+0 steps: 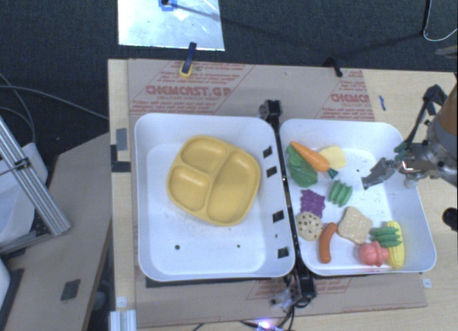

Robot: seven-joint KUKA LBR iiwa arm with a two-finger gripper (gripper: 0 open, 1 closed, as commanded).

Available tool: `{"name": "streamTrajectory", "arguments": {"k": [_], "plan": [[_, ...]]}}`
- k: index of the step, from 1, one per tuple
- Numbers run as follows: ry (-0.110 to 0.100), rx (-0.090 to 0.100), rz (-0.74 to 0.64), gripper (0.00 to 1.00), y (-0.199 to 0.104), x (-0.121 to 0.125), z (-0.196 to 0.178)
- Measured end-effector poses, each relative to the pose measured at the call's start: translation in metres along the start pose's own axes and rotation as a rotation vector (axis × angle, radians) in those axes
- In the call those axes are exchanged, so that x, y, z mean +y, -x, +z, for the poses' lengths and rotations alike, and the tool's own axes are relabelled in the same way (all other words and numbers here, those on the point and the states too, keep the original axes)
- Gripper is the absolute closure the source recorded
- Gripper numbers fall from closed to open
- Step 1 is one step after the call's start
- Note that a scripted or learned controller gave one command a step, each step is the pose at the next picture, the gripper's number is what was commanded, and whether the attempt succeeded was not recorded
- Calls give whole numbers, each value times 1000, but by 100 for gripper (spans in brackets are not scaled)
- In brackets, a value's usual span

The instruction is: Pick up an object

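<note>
fingers [375, 176] parted and gripping nothing hover over the right bin [418, 201], with the toy green pickle [340, 192] just to their left, its long axis nearly upright in view.

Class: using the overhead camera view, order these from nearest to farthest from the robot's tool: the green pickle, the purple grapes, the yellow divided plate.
1. Green pickle, right bin, just left of the tool.
2. Purple grapes, right bin, farther left.
3. Yellow divided plate, left bin.
</note>
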State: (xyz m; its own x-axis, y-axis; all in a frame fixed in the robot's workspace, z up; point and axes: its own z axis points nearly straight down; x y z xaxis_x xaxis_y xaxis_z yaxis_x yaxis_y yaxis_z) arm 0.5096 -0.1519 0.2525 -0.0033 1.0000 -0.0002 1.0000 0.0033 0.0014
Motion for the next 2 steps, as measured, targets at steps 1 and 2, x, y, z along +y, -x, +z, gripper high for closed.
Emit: {"name": "streamTrajectory", "arguments": {"k": [1,2], "plan": [[-12,5,-1,0,-44,-25,112],[1,1,-3,0,-69,-22,100]]}}
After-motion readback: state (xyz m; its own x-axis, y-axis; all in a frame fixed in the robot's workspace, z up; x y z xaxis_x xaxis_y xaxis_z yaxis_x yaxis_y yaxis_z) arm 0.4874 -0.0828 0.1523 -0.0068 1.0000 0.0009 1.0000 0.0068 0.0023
